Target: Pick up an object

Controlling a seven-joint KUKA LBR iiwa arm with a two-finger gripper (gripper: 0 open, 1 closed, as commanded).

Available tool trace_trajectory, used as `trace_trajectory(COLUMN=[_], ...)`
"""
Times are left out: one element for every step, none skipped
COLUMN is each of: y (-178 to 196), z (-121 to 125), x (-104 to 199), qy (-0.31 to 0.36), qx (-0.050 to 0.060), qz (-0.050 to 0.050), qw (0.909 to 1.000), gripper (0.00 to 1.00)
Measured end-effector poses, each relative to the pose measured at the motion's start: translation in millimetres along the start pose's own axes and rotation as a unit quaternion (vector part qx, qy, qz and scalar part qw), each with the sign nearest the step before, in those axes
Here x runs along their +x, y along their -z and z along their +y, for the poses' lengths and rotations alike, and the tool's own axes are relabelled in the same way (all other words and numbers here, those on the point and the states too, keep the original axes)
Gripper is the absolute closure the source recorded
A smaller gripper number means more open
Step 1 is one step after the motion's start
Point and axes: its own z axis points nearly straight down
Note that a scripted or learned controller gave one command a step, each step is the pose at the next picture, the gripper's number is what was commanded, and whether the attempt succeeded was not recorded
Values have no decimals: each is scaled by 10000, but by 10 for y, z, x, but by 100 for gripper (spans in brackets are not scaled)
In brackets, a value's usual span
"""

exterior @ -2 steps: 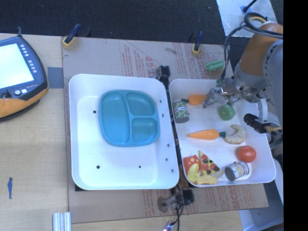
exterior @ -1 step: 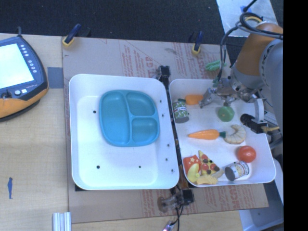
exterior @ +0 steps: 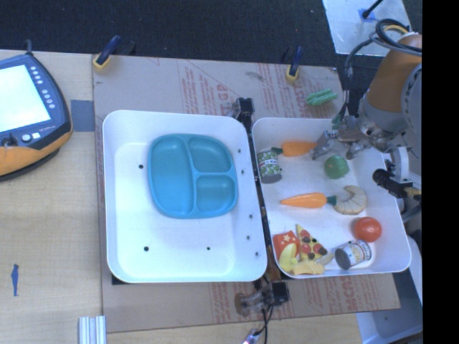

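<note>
My gripper (exterior: 340,146) hangs over the far part of the right bin (exterior: 399,213), its fingers spread apart with nothing between them. A green ball (exterior: 336,167) lies just in front of it, below the fingertips. In the same bin are an orange carrot (exterior: 297,148) to the gripper's left, a small dark can (exterior: 270,165), a second carrot (exterior: 307,201), a bread slice (exterior: 351,201), a red tomato (exterior: 366,228), a pizza slice (exterior: 303,250) and a tin (exterior: 353,254).
The left bin (exterior: 122,213) holds a blue divided plate (exterior: 192,175). A green toy (exterior: 320,97) lies on the cardboard behind the right bin. A tablet (exterior: 29,113) rests at the far left. Clamps (exterior: 106,52) hold the board's back edge.
</note>
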Motion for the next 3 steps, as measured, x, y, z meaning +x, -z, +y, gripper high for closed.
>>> trace_trajectory(y=[-4,103,102], z=[-3,-1,-2], x=[112,105,106], qy=[6,22,25], qx=[16,22,24], qz=[9,6,7], qw=[10000,10000,10000], gripper=[0,100,0])
